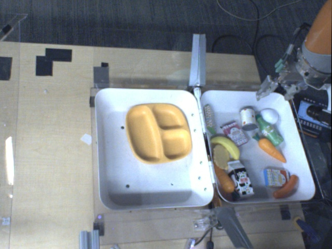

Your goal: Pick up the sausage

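The sausage (pixel 286 187) is a short reddish-brown piece lying at the front right corner of the right bin (pixel 306 162), just in front of a small blue and orange box (pixel 275 176). My gripper (pixel 275 90) hangs over the far rim of that bin, at its back right, well away from the sausage. Its two fingers (pixel 263 88) are spread apart and nothing is between them, so it is open.
The right bin also holds a carrot (pixel 272 149), a green bottle (pixel 270 132), a white ball (pixel 268 115), a can (pixel 248 118), a banana (pixel 225 145), a cow-patterned carton (pixel 239 179) and an orange-brown oblong (pixel 224 180). A yellow divided tray (pixel 158 131) lies in the left bin (pixel 111 165).
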`<state>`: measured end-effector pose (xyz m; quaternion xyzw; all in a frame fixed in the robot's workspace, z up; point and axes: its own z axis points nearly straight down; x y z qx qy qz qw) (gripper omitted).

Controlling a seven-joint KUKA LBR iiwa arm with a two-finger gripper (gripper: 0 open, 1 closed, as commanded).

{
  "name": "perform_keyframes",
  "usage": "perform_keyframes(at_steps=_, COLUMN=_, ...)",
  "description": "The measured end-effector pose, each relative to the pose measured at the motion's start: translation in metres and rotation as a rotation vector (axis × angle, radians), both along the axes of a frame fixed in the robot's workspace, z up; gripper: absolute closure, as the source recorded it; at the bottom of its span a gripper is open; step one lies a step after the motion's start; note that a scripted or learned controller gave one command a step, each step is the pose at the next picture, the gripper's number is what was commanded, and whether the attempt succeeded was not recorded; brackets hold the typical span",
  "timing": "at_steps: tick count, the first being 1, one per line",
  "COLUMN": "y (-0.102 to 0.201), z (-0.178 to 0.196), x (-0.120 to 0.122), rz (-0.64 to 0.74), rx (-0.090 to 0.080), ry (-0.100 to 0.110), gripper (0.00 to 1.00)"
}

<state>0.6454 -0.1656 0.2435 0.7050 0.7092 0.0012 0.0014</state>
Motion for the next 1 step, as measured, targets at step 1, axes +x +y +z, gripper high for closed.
perform_keyframes(at_steps=1, y=-0.0091, z=-0.0222, x=-0.0063, rz=-0.116, rx=0.000, ry=-0.002, gripper=0.00)
